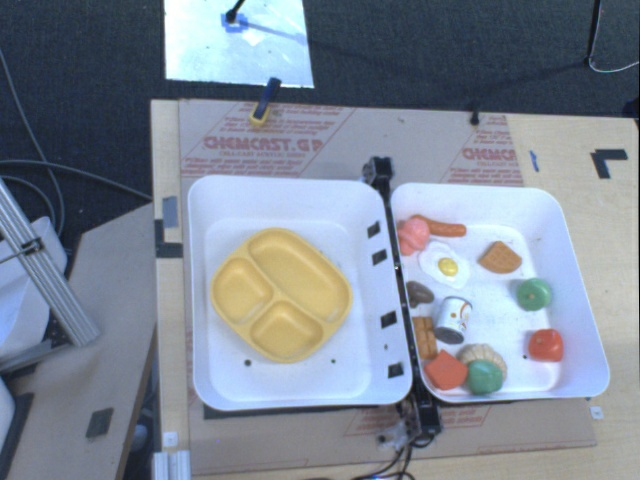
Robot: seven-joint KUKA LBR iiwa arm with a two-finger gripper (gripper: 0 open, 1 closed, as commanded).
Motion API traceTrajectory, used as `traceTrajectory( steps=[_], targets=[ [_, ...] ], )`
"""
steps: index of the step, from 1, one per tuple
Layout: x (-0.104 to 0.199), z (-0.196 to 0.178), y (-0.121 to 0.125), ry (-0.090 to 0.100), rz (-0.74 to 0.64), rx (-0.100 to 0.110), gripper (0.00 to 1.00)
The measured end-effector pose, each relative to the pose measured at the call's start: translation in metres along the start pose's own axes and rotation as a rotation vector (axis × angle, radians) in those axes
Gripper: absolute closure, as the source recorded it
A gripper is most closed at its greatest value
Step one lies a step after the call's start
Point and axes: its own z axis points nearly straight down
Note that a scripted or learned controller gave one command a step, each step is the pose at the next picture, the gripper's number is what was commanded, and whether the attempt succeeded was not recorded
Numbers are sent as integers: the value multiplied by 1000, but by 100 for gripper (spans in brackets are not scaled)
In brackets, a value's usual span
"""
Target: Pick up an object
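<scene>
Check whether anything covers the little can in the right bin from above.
Nothing visible lies over the small can; its top is exposed. It is crowded at the sides, though: a fried egg just behind it, a brown piece to its left and a waffle piece at its lower left.

Dark carpet (450, 38) (wooden bench (560, 138)).

I count two white bins (290, 193), one yellow tray (281, 295) in the left bin, and eleven toy foods (445, 265) in the right bin.
</scene>
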Motion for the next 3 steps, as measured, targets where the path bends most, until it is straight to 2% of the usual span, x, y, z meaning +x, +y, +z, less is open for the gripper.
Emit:
traceTrajectory(
  steps=[3],
  targets=[
    [-2,-34,1,-5,-5,-11,100]
  ],
)
